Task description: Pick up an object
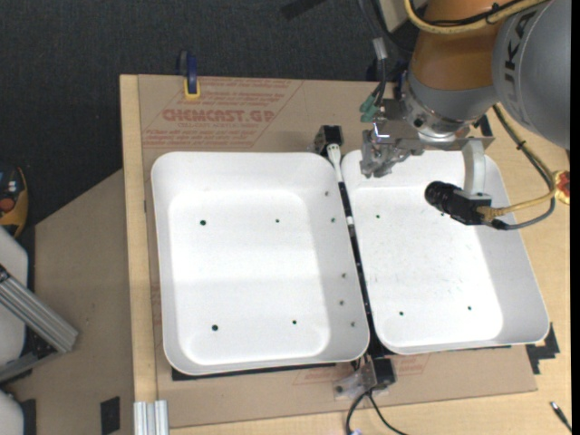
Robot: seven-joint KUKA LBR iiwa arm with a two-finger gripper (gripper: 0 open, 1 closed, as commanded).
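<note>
Camera view puts our tool [379, 163] over the right bin's [453, 329] far-left corner; whether it's spread or closed, we cannot tell. We spot no object in either bin, so a grab risks closing on nothing.

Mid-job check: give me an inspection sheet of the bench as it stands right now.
Surface: cardboard-covered bench bearing left bin and right bin, side by side.
Job's things: nothing seen in either bin.
Clutter: blue clamp at the board's far edge.
Grippers: gripper over the right bin's far left corner; fingers unclear.
Cables: yellow cable by the arm; black cable at the near edge.
Surroundings: dark carpet.
</note>
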